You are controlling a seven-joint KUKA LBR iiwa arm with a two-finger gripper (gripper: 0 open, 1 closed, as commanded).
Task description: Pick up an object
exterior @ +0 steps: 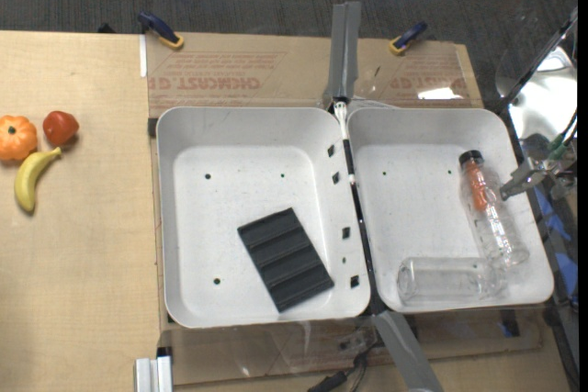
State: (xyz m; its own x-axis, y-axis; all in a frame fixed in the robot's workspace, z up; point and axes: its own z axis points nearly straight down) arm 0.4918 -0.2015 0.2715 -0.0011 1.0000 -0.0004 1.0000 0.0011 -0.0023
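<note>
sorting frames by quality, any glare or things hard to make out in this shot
Camera view: evenly lit and fairly sharp, soft shadows; the clear glass and clear bottle in the right bin nearly wash out against the white floor; a bright glare patch on the cardboard behind it; the dark ridged block in the left bin reads crisply; the right edge is cluttered and blown out.

Smooth white plastic bins (184, 225), faintly glossy. Matt dark ribbed block (285, 259), rubbery-looking. Clear glossy plastic bottle (487, 207) and clear glossy tumbler (446, 280). Brown cardboard sheet (239, 73), matt. Pale wood-look benchtop (73, 289), smooth.
</note>
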